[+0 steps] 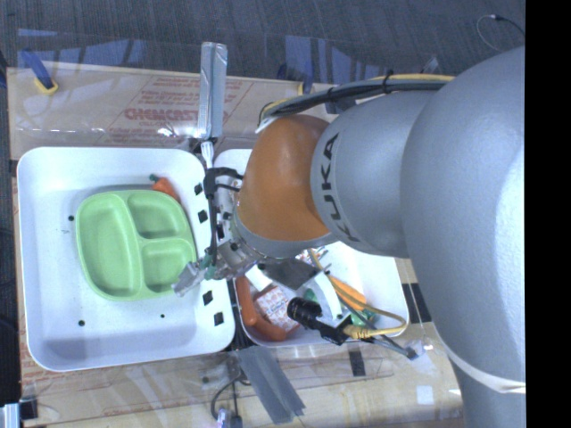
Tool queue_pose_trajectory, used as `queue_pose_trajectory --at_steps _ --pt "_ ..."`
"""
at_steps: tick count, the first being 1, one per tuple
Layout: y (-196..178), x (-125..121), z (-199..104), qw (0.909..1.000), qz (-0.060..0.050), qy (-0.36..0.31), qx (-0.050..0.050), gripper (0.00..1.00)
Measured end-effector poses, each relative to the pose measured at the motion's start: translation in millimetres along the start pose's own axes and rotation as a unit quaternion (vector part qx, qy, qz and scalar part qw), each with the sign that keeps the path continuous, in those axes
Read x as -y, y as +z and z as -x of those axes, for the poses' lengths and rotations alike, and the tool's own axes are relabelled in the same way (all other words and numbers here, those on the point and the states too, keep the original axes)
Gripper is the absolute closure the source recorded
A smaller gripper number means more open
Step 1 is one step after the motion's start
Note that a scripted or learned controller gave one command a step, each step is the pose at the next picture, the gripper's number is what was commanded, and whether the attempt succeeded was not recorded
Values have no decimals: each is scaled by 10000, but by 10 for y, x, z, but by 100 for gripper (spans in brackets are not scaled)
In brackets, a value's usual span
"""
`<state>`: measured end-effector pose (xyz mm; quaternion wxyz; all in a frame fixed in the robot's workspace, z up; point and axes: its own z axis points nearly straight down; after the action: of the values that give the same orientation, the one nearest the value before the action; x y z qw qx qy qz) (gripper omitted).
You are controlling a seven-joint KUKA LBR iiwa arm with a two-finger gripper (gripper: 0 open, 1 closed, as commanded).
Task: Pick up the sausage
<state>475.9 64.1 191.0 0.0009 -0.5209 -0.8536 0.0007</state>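
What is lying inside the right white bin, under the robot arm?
A reddish-brown sausage lies near the right bin's front-left corner. The grey arm covers most of the bin, so the rest is hidden.

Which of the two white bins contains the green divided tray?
The left bin holds the green tray. The right bin lies mostly under the arm and contains the sausage.
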Motion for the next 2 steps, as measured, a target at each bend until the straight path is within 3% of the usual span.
queue_pose_trajectory --at_steps 1,2 --pt "1 369 732 10000 -7 -53 -6 0" --pt "-1 -44 -89 9999 0 -136 1 0"
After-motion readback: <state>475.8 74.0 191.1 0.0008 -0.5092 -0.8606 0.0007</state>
